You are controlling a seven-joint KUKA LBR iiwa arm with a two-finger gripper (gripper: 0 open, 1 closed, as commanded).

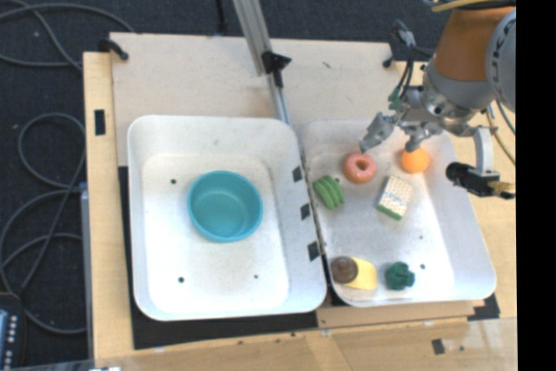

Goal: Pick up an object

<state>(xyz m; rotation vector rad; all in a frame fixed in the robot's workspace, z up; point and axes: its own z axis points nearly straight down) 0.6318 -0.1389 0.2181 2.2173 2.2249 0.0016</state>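
Arm: the grey arm with its orange band is seen reaching in from the right, above the far part of the right bin [460, 248].
Gripper: the gripper [396, 135] is seen spread wide, with one finger [377, 133] slanting towards the pink ring and the other ending just above the orange ball; nothing is held between them.
Candidate objects: a pink ring [359, 168] and an orange ball [415, 160] are found near the far end of the right bin, close together but apart.
Other contents: a green ridged piece [329, 191], a pale patterned block [394, 197], a yellow and brown item [354, 273] and a dark green lump [400, 275] are spread through the same bin.
Left bin: the left bin [152, 291] is occupied by a teal bowl [226, 205] set near its middle.
Step in hand: it is judged that the approach is being made and that no object is yet lifted.
Target choice: either the ring or the ball could be taken; which one is aimed at cannot be told.
Doing it well: one object should be centred between the fingers before the descent, so that the neighbour is not struck.
Ball: a round shape is likely to roll off if it is pinched off-centre.
Ring: its rim is best pinched across one side.
Risk: the bin's far wall lies close behind both objects, so a steep, vertical descent is advised.
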